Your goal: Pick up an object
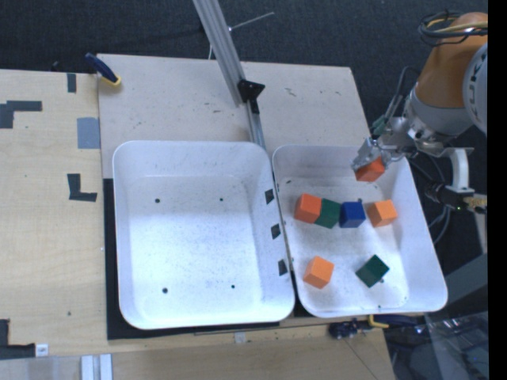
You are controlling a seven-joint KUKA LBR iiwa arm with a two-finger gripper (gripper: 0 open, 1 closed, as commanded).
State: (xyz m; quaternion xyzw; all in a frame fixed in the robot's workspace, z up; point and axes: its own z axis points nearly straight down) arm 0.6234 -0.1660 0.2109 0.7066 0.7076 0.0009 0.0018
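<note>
- Nearest the camera, at the lower right of the frame, the right-hand shallow white plastic bin [424, 291] holds loose wooden cubes: an orange cube [319, 271] and a dark green cube [371, 271] lie well apart in its lower part.
- Further up the same bin runs a row of four cubes — an orange one [308, 207], a green one [328, 213], a blue one [352, 214] and a paler orange one [383, 212]; the first three touch, the last sits just beside.
- To the left, the second shallow white bin [127, 212] lies alongside on the pale wooden desk [47, 212].
- At the upper right, the grey arm's two-finger gripper [372, 163] hangs over the upper part of the right bin, its fingers clamped on a small red-orange wooden cube [370, 169], which appears lifted clear of the bin floor, tilted.
- So the task's thing sits directly under the gripper, between its fingers; the row of cubes lies below and to the left in the frame. My reading: the pick looks made, and the grip seems to catch the cube near an upper edge, so it could slip.
- Farthest off, a slanted metal pole [226, 46] crosses the desk at the top.
</note>
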